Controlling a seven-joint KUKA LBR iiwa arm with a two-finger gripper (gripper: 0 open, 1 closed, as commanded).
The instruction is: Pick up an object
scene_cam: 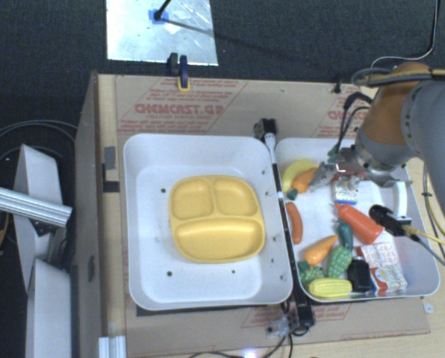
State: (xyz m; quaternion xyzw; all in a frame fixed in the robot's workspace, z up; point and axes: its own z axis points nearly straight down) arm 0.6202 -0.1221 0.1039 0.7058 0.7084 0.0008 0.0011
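- Right bin (430,278): a heap of toy food.
- Yellow banana (296,171) at the far left corner, an orange piece (305,180) touching it.
- Sausage (294,223) lies along the left wall.
- Red-orange carrot (359,224) lies slantwise mid-bin.
- Corn cob (328,287) lies flat by the near wall.
- Small carton (384,265) at the near right.

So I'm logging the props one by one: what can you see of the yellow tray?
The yellow tray looks like glossy plastic, a rounded rectangle with three hollows: two small ones at the far side, one long one nearer. It lies flat, right way up and slightly turned, about the middle of the left bin. All three hollows hold nothing.
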